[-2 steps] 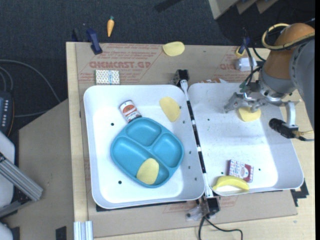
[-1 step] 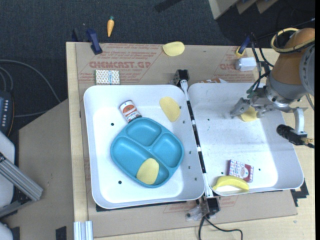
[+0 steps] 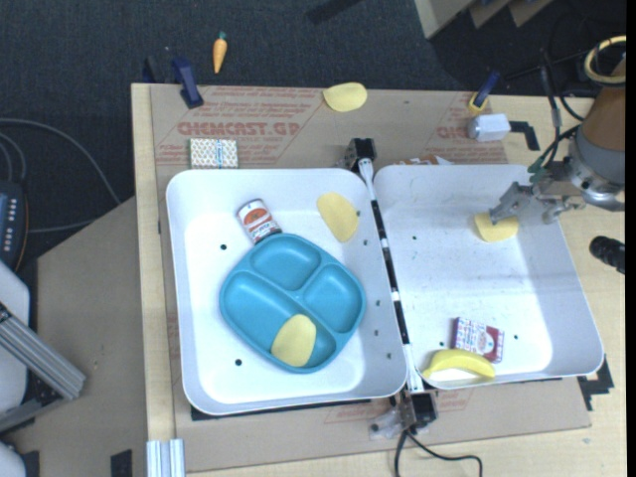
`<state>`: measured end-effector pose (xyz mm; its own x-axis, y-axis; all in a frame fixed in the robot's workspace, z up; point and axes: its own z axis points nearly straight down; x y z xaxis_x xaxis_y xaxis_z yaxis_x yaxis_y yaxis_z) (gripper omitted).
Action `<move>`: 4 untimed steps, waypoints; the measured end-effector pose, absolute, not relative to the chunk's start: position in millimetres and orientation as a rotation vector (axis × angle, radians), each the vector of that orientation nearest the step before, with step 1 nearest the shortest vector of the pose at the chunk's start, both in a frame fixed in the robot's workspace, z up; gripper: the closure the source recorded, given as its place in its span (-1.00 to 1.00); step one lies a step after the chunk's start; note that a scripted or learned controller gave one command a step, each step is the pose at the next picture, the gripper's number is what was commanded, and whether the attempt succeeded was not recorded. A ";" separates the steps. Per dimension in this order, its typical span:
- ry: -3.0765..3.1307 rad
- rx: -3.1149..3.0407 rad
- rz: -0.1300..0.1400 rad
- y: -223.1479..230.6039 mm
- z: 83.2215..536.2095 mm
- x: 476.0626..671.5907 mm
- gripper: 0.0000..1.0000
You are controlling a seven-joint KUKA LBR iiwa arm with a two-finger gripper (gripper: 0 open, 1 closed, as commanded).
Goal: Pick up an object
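In the right bin [image 3: 556,296], near its far right corner, lies a small yellow chip-like piece [image 3: 495,229]. My gripper [image 3: 529,203] hangs just above and to the right of it, close to the bin's far wall. The piece rests on the bin floor at the gripper's lower left edge. A red and white box [image 3: 478,339] and a yellow banana [image 3: 459,366] lie at that bin's near edge. The left bin [image 3: 189,266] holds a blue divided plate [image 3: 288,296] with a yellow piece [image 3: 294,341] on it, a small red-labelled can [image 3: 258,221] and another yellow piece [image 3: 338,216].
The arm's grey wrist [image 3: 601,167] reaches in over the right bin's far right rim. On the bench behind the bins lie a yellow piece [image 3: 345,96], a patterned packet [image 3: 214,152], a blue clip [image 3: 186,80], a small carrot [image 3: 220,53] and a white block [image 3: 490,125].
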<state>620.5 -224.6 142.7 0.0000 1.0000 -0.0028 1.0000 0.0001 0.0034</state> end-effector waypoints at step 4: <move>2.220 2.217 0.001 -213.2 112.0 667.3 -1.00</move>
